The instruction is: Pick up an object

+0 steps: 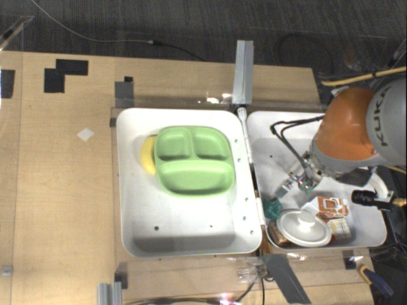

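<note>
My end effector hangs in the right bin; I cannot tell its state. The white lid, teal piece and snack packet crowd the near corner, so I risk nudging neighbours or closing on nothing.

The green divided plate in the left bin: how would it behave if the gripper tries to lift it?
The green plate looks like stiff moulded plastic, so probably light and rigid. Its smooth, wide shape may slip from narrow fingers. It partly covers a yellow thing, which might shift when the plate moves.
</note>
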`<state>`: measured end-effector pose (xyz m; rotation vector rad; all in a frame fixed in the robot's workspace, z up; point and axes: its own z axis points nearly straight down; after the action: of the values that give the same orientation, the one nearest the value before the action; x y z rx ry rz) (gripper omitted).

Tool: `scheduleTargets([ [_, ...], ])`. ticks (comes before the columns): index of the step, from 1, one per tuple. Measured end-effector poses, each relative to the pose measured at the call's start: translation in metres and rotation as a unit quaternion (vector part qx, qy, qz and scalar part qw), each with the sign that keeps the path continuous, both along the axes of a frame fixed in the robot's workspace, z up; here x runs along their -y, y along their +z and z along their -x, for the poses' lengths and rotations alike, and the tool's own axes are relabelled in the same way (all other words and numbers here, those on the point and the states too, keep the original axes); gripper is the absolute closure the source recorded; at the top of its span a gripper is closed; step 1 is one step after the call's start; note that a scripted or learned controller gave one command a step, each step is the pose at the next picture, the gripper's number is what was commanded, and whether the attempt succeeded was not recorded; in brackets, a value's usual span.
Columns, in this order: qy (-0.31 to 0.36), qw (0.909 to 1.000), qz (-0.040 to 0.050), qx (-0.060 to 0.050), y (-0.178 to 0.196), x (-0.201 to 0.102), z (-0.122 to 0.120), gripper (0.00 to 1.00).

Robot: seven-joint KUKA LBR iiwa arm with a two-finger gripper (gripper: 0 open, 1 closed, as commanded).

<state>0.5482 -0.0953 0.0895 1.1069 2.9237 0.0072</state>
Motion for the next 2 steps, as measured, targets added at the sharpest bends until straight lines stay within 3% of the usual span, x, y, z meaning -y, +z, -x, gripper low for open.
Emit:
scheduleTargets([
  [1,0.071,0.9975,0.0006,-0.003,0.097,-0.017,0.019,0.00],
  [2,0.112,0.9937,0.0006,-0.004,0.096,-0.055,0.000,0.00],
])
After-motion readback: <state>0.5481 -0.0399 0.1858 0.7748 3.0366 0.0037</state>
